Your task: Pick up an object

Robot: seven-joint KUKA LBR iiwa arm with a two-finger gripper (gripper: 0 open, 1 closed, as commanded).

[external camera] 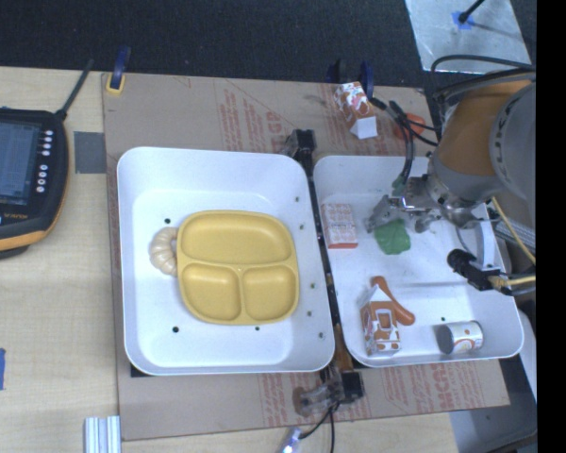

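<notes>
The gripper [392, 213] hangs low in the right bin [509, 343], just above a small green object [393, 239] — whether it is open or closed I cannot tell. To grip well it should centre over that soft-looking, rounded lump and drop straight. Nearby lie a flat printed packet [340, 225], a house-shaped carton [381, 321] and a smooth can [459, 337]; the left bin [141, 253] holds a glossy yellow divided tray [237, 265].

- A robotics lab, by the look of it.
- A robot control pendant [14, 177] with screen and buttons lies on the desk [47, 328].
- Two white bins [137, 253] sit on taped cardboard [217, 111].
- Loose cables [472, 64] trail near the grey-and-orange arm [486, 140].
</notes>
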